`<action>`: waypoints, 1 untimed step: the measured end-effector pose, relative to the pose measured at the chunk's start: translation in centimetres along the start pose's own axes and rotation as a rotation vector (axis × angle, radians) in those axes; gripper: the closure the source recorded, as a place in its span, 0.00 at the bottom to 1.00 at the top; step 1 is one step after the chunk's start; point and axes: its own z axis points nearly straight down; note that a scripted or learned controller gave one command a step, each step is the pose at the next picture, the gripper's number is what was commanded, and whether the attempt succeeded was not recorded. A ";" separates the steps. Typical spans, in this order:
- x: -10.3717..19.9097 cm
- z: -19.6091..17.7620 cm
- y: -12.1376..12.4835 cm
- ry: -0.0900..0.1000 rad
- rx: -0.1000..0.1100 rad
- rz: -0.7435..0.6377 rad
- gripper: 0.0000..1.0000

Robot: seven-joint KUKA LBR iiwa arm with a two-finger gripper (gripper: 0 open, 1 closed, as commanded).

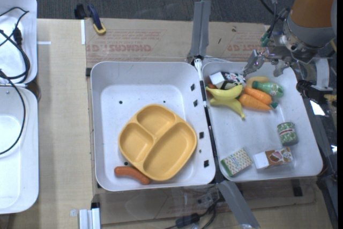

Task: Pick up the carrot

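The grey two-finger gripper (256,63) hung at the upper right of the frame, over the back edge of the right-hand shallow white bin (300,166); whether it was open or closed could not be told, and nothing sat in it. Just below and to its right lay the orange toy carrot with a green tip (256,99), two orange lengths side by side, well up in that bin. It looked like light, rigid moulded plastic, smooth and probably slick, so a pinch across the thick middle of its body seemed safest.

Room was tight. A yellow plastic banana (226,95) touched the carrot's left end, a small green bottle (270,88) lay against its upper right, and a black-and-white toy (230,80) sat just beyond the banana. The open side was below, toward bare bin floor. The green can (287,133) and two small cartons (236,161) stood well apart, lower right.
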 end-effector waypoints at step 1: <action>-6.5 11.8 -1.4 0.000 0.001 -0.091 0.00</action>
